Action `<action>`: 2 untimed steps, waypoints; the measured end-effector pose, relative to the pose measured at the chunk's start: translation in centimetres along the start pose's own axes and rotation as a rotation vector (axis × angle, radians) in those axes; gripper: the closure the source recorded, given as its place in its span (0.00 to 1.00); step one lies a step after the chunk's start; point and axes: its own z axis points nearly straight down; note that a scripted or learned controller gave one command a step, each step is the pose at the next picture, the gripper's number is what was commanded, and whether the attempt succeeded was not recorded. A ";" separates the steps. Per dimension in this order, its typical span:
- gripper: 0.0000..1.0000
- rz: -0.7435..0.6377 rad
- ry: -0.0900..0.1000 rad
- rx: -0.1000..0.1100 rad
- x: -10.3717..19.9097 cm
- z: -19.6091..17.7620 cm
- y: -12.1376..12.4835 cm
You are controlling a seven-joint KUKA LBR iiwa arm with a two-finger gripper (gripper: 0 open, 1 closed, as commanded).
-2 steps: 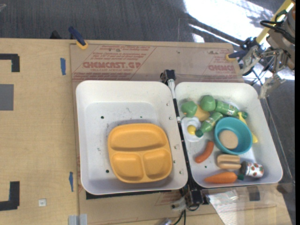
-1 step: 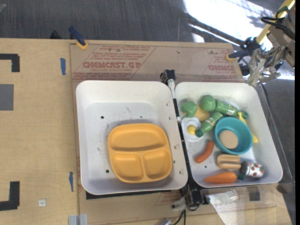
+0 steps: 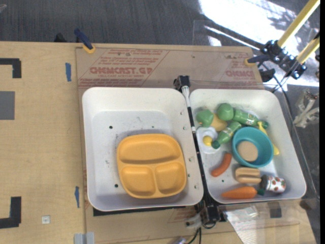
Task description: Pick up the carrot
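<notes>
Carrot: the orange tapered plastic carrot [image 3: 239,192] with a green top lies flat near the front edge of the right shallow white bin [image 3: 290,136], pointing left, its green end toward the right.
Neighbours: a toy hot dog in a tan bun [image 3: 248,175] sits just behind the carrot, and a red-and-white spotted toy mushroom [image 3: 274,185] lies just beside its green end; a small red-orange sausage [image 3: 221,164] rests a little to the left and behind.
Rest of right bin: a teal bowl [image 3: 252,146], green toy vegetables [image 3: 224,111] and a white fried-egg toy [image 3: 206,136] crowd the back and middle.
Left bin: the left shallow white bin [image 3: 96,136] holds a yellow divided plastic plate [image 3: 151,164].
Bench: the brown cardboard-covered bench [image 3: 40,136] carries both bins.
Jaws: I cannot tell whether they are open or closed.
Risks: I judge the front wall may block a finger; the hot dog or mushroom could be caught alongside; the similar red-orange sausage could be mistaken for the target; the smooth taper may slip out.
</notes>
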 end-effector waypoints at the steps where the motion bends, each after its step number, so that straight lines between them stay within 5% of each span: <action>1: 1.00 -0.840 -0.005 -0.006 1.9 4.6 -0.1; 2: 0.00 -0.841 -0.006 -0.003 1.8 4.5 -0.1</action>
